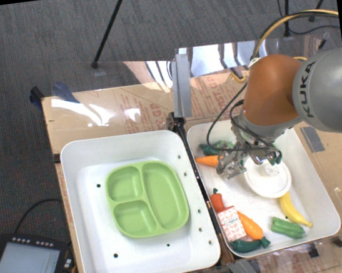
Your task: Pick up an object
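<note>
Far to the left of the end effector [241, 162], a handheld control pendant [26, 268] with a grey screen lies on the carpet beside the surface [71, 121], which is covered in brown cardboard. Next comes the left bin [75, 171], well apart from the end effector, and in it rests a green divided plate [147, 198] with three compartments, lying flat near the bin's middle.

The right bin [321, 193] holds the end effector itself, which hangs low over the bin's upper middle. Just to its left lies a small carrot [207, 161], pointing toward the divider between the bins, and a dark green vegetable [212, 149] sits just above that carrot, close to the end effector's left side. Below and to the left of the end effector, near the bin's lower left corner, an orange-red piece [217, 200] stands above a small red and white carton [230, 222], with a second carrot [251, 226] touching the carton's right side and a dark green item [249, 244] beneath it.

Whether its fingers stand apart or together cannot be told; the metal parts blur together and nothing is clearly seen between them. Just beside it on the lower right lies a white round dish [269, 181]. Further below and to the right, a yellow banana [292, 209] curves downward, and a green cucumber-like piece [287, 227] lies just left of the banana's lower end.
</note>
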Motion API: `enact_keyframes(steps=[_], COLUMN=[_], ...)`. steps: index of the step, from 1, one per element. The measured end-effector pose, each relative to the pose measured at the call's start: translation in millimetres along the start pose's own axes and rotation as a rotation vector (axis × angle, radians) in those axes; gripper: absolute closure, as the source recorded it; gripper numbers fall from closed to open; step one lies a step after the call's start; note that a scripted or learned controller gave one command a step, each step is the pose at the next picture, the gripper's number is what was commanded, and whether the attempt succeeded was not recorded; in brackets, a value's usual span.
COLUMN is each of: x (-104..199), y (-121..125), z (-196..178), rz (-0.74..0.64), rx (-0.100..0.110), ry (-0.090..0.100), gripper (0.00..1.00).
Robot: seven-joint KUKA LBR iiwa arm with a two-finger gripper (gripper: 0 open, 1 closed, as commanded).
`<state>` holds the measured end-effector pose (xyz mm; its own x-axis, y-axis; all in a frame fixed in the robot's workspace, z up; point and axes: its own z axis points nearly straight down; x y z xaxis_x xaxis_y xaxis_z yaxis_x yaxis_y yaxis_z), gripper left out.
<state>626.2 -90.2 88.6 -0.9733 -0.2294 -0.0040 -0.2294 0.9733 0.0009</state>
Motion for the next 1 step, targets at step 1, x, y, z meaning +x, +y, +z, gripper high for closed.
enact_keyframes(steps=[1], x=[-35.6], y=[54.4], z=[-106.3], rz=[-0.006], rx=[0.002], ry=[-0.012], gripper=[1.0])
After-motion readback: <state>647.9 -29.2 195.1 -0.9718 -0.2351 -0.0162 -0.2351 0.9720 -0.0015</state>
